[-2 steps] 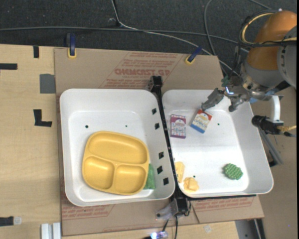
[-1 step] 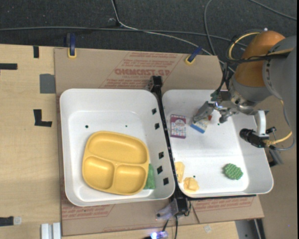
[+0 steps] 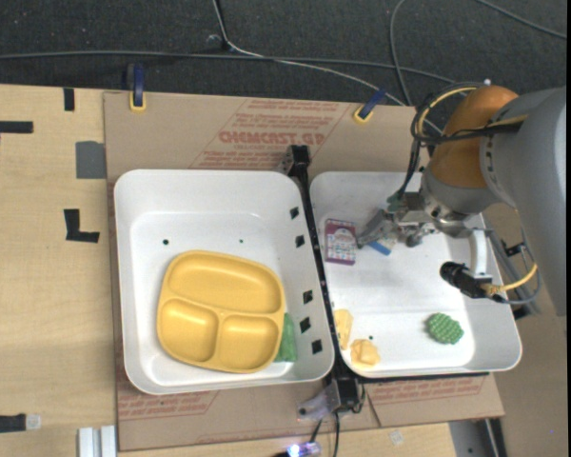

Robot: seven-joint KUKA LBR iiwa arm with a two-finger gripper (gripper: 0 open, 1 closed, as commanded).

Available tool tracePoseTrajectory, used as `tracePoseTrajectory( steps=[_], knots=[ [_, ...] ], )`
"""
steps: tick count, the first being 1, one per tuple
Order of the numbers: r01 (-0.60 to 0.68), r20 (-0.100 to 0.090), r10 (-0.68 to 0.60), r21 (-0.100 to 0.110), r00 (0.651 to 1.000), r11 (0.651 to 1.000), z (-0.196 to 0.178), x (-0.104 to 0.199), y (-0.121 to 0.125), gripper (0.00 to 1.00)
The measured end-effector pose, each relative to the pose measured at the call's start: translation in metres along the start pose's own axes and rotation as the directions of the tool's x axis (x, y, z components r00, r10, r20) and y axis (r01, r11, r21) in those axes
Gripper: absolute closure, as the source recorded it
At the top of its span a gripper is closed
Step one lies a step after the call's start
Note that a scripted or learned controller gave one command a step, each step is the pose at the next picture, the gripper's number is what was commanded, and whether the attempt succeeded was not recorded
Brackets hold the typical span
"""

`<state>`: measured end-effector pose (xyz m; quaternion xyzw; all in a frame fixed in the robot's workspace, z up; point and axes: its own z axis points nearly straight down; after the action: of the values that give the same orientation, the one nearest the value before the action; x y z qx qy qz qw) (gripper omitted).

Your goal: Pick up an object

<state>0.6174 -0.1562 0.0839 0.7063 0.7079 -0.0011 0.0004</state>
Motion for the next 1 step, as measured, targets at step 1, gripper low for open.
tracePoseTrajectory(
  steps=[1],
  knots=[
    [0.000,-0.001,0.000,-0.001,1.000,1.000,-0.0130,0.0004,0.0006,1.00]
  ],
)
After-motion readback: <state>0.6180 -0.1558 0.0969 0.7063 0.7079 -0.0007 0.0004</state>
